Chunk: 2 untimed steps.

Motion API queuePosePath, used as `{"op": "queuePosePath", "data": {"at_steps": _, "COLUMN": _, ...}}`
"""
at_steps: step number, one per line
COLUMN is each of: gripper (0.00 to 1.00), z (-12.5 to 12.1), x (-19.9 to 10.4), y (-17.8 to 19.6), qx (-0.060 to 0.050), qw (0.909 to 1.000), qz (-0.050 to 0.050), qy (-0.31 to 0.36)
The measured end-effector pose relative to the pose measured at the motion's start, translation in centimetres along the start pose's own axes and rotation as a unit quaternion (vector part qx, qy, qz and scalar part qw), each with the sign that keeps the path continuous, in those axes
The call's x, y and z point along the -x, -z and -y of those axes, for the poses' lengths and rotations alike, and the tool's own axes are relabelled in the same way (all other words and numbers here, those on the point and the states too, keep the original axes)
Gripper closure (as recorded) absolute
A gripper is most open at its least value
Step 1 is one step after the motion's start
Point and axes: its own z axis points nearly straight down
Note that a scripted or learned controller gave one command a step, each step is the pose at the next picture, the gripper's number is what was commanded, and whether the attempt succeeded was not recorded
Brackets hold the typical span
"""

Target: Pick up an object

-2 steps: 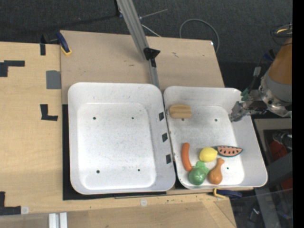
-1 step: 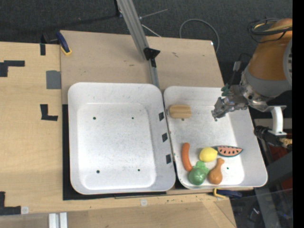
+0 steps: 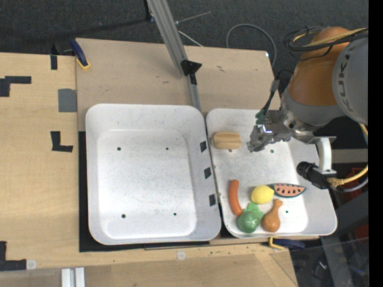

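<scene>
Approach step: gripper [image 3: 257,141], grip state indiscernible, over right bin [image 3: 311,223], bun [image 3: 227,140] just at its 9 o'clock; next: descend onto bun, close

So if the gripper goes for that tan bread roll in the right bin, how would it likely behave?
The bread roll looks rounded and oblong, so a push may roll it. It is probably a light toy. It lies apart from the other food pieces, just left of the gripper, so nothing nearby would stop it.

Blue clamp [image 3: 80,54] top-left bench [image 3: 36,160]; black tape marks [image 3: 57,141].
</scene>
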Motion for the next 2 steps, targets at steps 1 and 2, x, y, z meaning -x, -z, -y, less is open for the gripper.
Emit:
{"op": "queuePosePath", "data": {"at_steps": 1, "gripper": 1.00, "z": -0.1, "x": -5.2, "y": 0.8, "qx": 0.001, "qw": 1.0000, "qz": 0.000, "qy": 0.001}}
{"op": "queuePosePath", "data": {"at_steps": 2, "gripper": 1.00, "z": -0.9, "x": -10.4, "y": -0.4, "qx": 0.000, "qw": 1.0000, "qz": 0.000, "qy": 0.000}}
